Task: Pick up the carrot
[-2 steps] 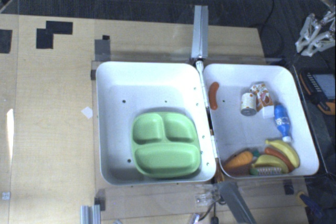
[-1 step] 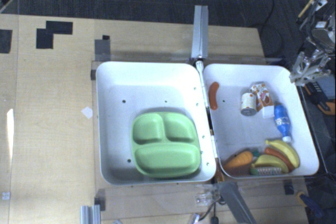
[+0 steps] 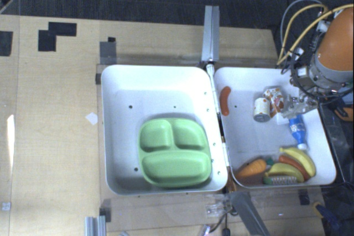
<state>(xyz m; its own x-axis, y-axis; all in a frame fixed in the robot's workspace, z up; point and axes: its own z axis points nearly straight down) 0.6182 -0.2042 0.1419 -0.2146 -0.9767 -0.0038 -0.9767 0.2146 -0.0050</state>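
Honestly, my arm (image 3: 334, 50) sat at about three o'clock in the scene, above the far right corner of the right bin (image 3: 243, 135), with its orange band uppermost and yellow cables looping off toward twelve. My gripper (image 3: 301, 98) hung low over that corner, and I could not tell how it stood or whether it had hold of anything; the metal parts blurred into the clutter beneath them.

The carrot (image 3: 252, 167) lay at about seven o'clock in the right bin, near the front wall, its thick orange end toward the divider between the bins and its green end pointing to three o'clock. It was well apart from my gripper. Just beside its green end, toward three o'clock, lay a heap of produce: bananas (image 3: 298, 160) and a corn cob (image 3: 283, 179), packed close, with red and green pieces I could not identify.

A small can (image 3: 262, 109) stood near the bin's middle, at nine o'clock from my gripper, with a crumpled wrapper (image 3: 275, 98) touching it. A blue bottle (image 3: 297, 131) lay toward six o'clock from my gripper. A sausage (image 3: 225, 101) lay along the divider at ten o'clock in that bin.

The left bin (image 3: 127, 91) held a green divided plate (image 3: 175, 151) toward its five o'clock.
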